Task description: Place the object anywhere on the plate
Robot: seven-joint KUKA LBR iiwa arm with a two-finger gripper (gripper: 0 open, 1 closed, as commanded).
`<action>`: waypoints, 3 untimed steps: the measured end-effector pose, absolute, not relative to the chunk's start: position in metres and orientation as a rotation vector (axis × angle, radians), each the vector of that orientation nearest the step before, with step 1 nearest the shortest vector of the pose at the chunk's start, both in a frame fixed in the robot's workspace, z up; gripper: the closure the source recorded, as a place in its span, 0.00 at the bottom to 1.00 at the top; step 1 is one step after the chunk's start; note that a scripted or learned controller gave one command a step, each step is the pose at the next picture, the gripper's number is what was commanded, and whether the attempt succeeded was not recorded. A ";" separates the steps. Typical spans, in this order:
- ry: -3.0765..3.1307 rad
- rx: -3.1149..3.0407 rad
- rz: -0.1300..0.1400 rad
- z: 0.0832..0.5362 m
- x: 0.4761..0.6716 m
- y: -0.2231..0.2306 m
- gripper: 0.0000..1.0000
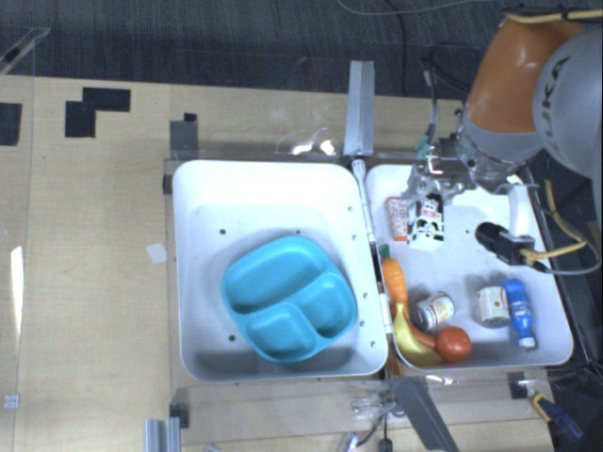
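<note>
Over the right bin (pixel 563 347), at its far end, my claw (pixel 430 188) hangs just above a small carton with black and white patches (pixel 429 222). Beside that carton, on its left, lies a small packet with red print (pixel 399 219), and the two are touching or almost touching. From this slanted view I cannot tell how my claw stands or whether it has hold of anything, because my own wrist covers it; I will not claim a grasp.

I judge that the carton is the object I must take, as it lies directly under me. It is in the right bin, not on the plate. The blue plate (pixel 287 295), with three compartments, sits in the left bin (pixel 198 252), well apart from me, on the other side of the wall between the bins.

To do this step well, I think I should come down straight and centred on the carton, so that the red packet is not caught with it. I should close firmly but not crush it, because a carton can bend. Then I should lift high enough to pass the wall between the bins before I travel left. Any compartment of the plate is good.

Nearer in the right bin are a carrot (pixel 395 281), a banana (pixel 413 339), a tomato (pixel 453 344), a can (pixel 435 310) and a blue bottle (pixel 518 314); I should not disturb them.
</note>
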State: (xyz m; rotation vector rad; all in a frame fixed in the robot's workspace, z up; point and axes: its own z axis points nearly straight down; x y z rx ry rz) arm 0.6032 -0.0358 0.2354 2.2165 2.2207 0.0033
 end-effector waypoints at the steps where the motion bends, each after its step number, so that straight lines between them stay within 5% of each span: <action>1: 2.137 2.303 0.002 0.184 0.533 0.020 1.00; 2: 2.362 2.072 0.002 0.184 0.489 0.092 1.00; 3: 2.361 2.072 0.003 0.184 0.489 0.092 0.00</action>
